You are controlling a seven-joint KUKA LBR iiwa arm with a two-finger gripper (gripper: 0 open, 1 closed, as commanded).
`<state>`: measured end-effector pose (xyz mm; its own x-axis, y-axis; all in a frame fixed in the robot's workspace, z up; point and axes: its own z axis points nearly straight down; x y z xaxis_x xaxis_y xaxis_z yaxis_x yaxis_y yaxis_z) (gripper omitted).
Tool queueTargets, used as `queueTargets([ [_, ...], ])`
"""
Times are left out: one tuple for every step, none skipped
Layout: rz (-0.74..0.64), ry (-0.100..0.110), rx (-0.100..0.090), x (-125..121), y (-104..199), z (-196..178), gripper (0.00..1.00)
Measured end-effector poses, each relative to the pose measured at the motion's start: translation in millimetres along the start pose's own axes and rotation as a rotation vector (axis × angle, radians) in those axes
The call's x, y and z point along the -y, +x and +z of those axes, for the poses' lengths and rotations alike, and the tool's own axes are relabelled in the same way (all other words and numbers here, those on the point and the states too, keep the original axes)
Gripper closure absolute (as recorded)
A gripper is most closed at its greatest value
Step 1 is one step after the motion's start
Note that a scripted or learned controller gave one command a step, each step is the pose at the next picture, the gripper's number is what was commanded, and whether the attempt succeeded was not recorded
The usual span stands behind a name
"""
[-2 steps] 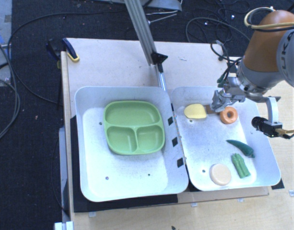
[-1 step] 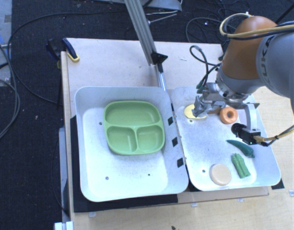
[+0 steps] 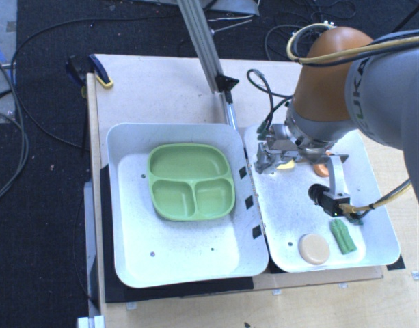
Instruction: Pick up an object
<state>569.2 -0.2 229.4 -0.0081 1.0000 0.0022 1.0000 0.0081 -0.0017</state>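
The grey arm (image 3: 373, 80) is reaching in from the upper right, its pincer (image 3: 274, 154) hanging over the right bin (image 3: 284, 210) at that bin's upper left; whether it is clenched cannot be told. Below and right of the pincer are lying a green stick (image 3: 344, 236), long axis running roughly top to bottom, and a tan disc (image 3: 314, 248). The left bin (image 3: 175, 251) is carrying a green divided plate (image 3: 192, 182).

We see a slanted silver aluminium pole (image 3: 204, 39) crossing the pale wooden bench (image 3: 161, 87), a blue and yellow clamp (image 3: 100, 71) at its corner, and black cables (image 3: 38, 115) on the dark floor.
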Motion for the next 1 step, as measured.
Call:
queueTargets([
  [0.001, 0.001, 0.001, 19.8, 46.3, -3.0, 1.0],
])
